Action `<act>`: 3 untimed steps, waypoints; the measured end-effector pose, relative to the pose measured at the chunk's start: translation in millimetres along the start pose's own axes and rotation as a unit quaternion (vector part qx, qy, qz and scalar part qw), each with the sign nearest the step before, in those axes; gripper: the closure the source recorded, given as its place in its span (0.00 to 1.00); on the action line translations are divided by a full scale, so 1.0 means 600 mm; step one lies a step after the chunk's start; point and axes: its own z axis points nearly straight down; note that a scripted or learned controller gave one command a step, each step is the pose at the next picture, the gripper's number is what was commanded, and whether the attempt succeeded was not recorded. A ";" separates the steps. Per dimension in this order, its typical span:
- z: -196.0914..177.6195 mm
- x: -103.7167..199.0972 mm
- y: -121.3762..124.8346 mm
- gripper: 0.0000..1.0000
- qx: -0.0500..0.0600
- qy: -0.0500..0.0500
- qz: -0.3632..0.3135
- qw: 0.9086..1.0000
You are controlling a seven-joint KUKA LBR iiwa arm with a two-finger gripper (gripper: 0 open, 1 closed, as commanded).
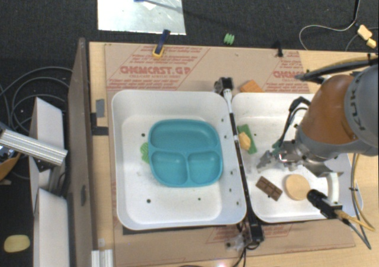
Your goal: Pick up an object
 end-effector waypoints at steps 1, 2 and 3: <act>-0.056 -0.046 0.103 0.00 -0.010 -0.003 -0.002 1.000; 0.040 0.004 0.003 0.00 -0.004 0.000 0.000 1.000; -0.068 -0.124 0.076 0.00 -0.011 -0.005 0.002 1.000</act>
